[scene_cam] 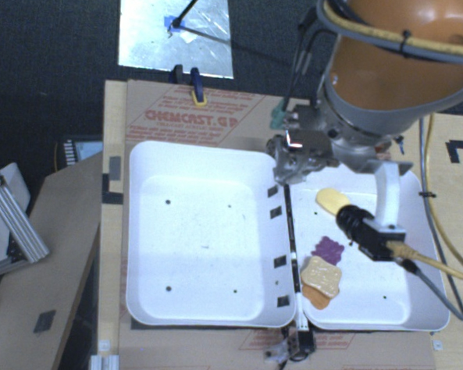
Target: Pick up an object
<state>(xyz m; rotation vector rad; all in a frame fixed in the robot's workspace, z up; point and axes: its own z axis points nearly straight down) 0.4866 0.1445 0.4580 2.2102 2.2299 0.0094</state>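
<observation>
Your pincer [293,170] hangs at the right white bin's [380,307] rear-left corner; jaw state cannot be told. Yellow rounded block [331,200] lies just right, apart.

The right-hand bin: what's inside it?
In the right bin lie a yellow piece, a purple piece and a tan, toast-like piece. The arm covers the bin's far end, so anything there is hidden.

The bench [72,233] carries a brown cardboard sheet [212,116] printed with red letters; on it two white bins sit touching, one [197,233] left of the fingers [291,172], one [381,299] below-right.
</observation>
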